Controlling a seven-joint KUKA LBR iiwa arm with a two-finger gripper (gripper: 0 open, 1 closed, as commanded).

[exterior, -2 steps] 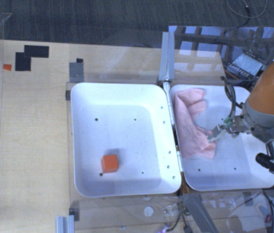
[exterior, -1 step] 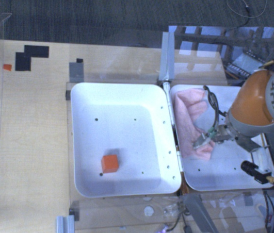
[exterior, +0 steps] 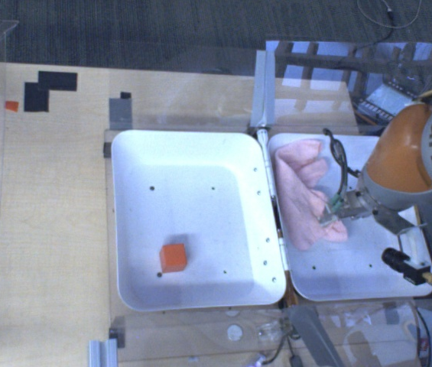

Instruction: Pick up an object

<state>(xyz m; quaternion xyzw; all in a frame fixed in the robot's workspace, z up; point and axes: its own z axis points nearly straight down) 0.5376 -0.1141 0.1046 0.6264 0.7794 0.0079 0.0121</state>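
Small orange-red cube [exterior: 173, 258] sits in the left shallow white plastic bin [exterior: 135, 205], toward its near-left corner, apart from both walls and resting flat on the floor; the light wooden bench [exterior: 47, 220] carries this bin and the right shallow white plastic bin [exterior: 368, 277] edge to edge. Crumpled pale pink cloth [exterior: 301, 193] lies in the right bin along its left wall, running from the far-left corner down past mid-length (folds bunched, lower end rumpled). Grey arm with orange band [exterior: 403, 159] enters over the right edge of the right bin; the two-finger gripper [exterior: 333, 209] is down at the cloth's right side, tip touching or pressed into the fabric; cannot tell whether the jaws are open, closed or pinching cloth, since the tips are too small and blurred against the folds.
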